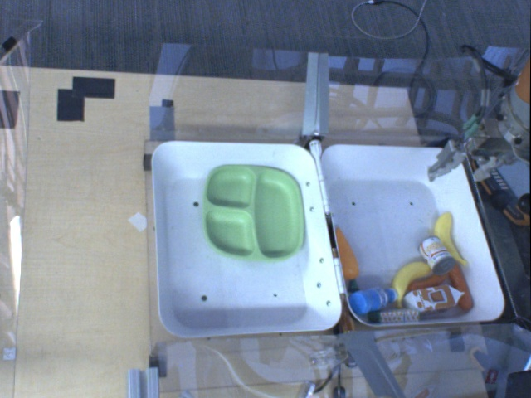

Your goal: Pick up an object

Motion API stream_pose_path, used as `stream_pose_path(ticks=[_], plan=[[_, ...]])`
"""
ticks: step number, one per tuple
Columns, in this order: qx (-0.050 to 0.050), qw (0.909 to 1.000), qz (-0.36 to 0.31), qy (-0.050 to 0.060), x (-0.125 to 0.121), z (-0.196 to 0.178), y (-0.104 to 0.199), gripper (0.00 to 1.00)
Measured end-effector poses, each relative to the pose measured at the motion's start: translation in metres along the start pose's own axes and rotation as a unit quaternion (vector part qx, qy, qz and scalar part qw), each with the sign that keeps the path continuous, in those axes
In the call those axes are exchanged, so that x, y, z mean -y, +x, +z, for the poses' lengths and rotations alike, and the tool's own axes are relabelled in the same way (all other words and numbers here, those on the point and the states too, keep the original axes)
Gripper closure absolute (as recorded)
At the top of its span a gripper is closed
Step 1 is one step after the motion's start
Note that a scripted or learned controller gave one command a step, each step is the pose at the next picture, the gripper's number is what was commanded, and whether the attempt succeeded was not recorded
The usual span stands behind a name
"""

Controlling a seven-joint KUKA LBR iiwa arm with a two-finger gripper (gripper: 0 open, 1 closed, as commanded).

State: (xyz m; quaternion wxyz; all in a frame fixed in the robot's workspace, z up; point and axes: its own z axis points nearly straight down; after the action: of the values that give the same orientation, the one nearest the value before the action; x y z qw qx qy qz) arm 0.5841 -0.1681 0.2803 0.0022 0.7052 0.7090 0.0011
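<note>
Overhead view of the bench, with two white bins side by side. The left bin (178, 247) holds a green divided tray (253, 211), lying flat near its centre. The right bin (382, 197) holds the loose objects, all gathered in its near right corner: a carrot (348, 258) lying along the wall it shares with the left bin, a blue-capped bottle (371, 298) at the near wall, two bananas (449, 235), (406, 276), a small jar (437, 255) between them, and an orange-labelled bottle (437, 297) on its side just beside the near wall.

The gripper (455, 157) hangs at the far right corner of the right bin, over the rim, with nothing between its fingers (how far apart they stand cannot be told at this size and angle). The arm enters from the right edge.

The relation that governs the coming move: every candidate object lies toward the near side of the bin from the gripper, well apart from it, with bare bin floor between. The upper banana is the nearest; its long axis runs roughly from far to near, so a grasp would likely need the fingers set across that axis. The objects near the corner touch or overlap one another, and a descent there risks a pinch on two things at once or a slip against the bin wall.
</note>
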Motion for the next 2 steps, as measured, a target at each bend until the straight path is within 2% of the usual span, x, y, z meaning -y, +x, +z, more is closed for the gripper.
stream_pose_path(ticks=[1, 2], plan=[[0.000, 0.9997, -0.023, 0.001, 0.003, 0.098, 0.017, 0.00], [0.000, 0.9972, -0.075, -0.001, 0.066, 0.186, -0.012, 0.00]])
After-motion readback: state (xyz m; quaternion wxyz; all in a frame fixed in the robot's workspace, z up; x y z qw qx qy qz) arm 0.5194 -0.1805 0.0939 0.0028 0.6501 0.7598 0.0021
